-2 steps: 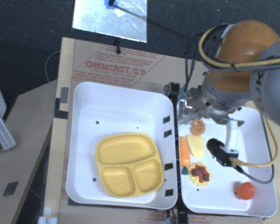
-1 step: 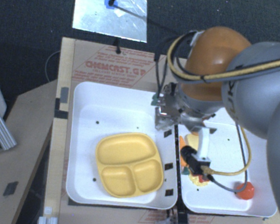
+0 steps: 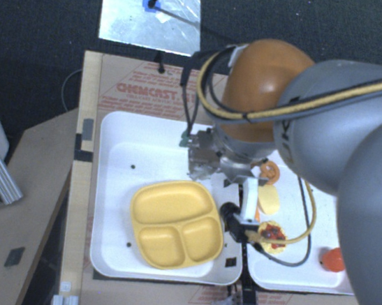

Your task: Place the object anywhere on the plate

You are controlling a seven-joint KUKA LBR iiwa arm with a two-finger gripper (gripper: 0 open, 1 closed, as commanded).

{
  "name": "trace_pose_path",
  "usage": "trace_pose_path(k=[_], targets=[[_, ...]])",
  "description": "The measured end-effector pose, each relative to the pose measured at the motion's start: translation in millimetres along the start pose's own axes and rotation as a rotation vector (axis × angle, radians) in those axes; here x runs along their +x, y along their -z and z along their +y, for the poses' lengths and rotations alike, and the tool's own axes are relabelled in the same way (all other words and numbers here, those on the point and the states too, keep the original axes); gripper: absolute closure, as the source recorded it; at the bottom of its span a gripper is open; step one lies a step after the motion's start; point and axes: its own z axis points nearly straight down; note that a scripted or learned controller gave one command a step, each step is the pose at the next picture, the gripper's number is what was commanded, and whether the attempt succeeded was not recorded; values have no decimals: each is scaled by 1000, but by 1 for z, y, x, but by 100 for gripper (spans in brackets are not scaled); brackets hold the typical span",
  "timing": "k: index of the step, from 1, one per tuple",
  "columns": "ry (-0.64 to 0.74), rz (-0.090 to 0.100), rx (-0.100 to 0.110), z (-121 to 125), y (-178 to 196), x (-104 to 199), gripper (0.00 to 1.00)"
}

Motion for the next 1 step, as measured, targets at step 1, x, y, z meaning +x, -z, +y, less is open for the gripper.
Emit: trace_pose_path(k=[1], targets=[[-6, -1, -1, 1, 0, -3, 0]])
